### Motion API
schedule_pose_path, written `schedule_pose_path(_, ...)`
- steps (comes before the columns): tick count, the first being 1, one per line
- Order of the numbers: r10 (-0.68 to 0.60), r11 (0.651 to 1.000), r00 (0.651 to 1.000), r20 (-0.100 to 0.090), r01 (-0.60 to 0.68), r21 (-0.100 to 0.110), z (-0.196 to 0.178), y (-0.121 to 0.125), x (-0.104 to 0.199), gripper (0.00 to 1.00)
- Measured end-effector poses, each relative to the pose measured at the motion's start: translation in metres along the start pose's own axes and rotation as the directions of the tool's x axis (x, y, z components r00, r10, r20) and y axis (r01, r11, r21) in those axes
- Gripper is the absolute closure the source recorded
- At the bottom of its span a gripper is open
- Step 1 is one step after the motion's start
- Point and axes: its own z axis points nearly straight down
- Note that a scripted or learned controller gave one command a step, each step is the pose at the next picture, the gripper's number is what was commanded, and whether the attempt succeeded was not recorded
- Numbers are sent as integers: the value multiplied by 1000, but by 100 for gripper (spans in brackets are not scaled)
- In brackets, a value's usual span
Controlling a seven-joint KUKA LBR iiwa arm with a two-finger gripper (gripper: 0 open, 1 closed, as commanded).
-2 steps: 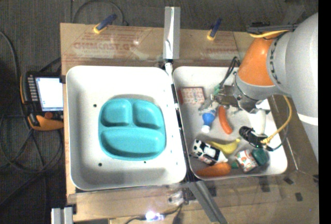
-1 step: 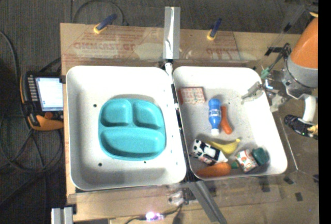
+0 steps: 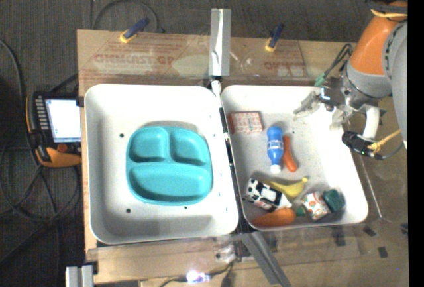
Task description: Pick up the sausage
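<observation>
Sausage point(image 3: 289, 153), smooth orange-red cylinder, lies touching the blue bottle point(image 3: 274, 146).

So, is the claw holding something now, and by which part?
Nothing is held. The claw hangs over the top right corner of the right bin, with nothing between its fingers. The sausage lies in that bin beside the blue bottle.

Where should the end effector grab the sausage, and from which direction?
Probably across the sausage's middle, coming straight down. It lies flat and runs up-down in the camera view, tight against the blue bottle on its left, so one finger needs that narrow gap.
</observation>
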Motion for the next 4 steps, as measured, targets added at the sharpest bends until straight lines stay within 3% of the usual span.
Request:
schedule_pose_path(1, 104, 995, 995, -2, -104, 0, -27, -18, 60, 0)
schedule_pose_path(2, 125, 992, 992, -2, -125, 1, -38, -30, 63, 0)
schedule_pose_path(3, 452, 892, 892, 0, -452, -1, -105, -42, 58, 0)
schedule_pose_path(4, 579, 815, 815, 0, -579, 4, 9, -80, 58, 0)
